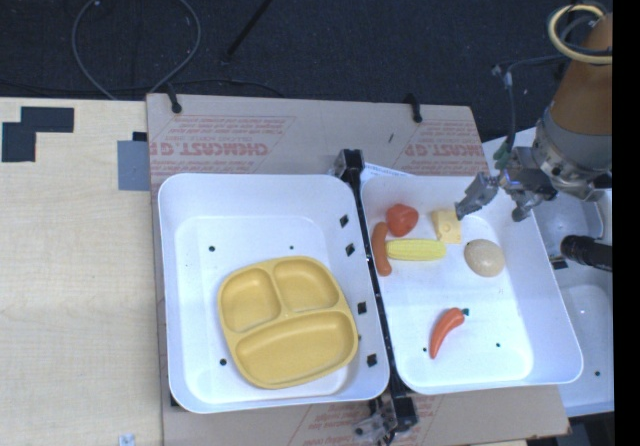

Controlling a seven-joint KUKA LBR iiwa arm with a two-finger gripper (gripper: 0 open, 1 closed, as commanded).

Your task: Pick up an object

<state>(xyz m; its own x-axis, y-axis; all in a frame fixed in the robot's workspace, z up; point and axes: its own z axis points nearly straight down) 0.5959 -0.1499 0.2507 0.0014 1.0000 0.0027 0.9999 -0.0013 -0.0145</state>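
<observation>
Toy foods, a yellow plastic corn cob (415, 250) among them, are grouped in the right white bin (520, 354), above whose far edge the two-finger gripper (497, 196) is held spread and unladen, presumably for descent.

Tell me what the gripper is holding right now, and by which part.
Nothing. The two-finger gripper hangs open above the right white bin's upper edge, with nothing between its fingers. The nearest item, a pale yellow cheese block, lies apart from it.
</observation>
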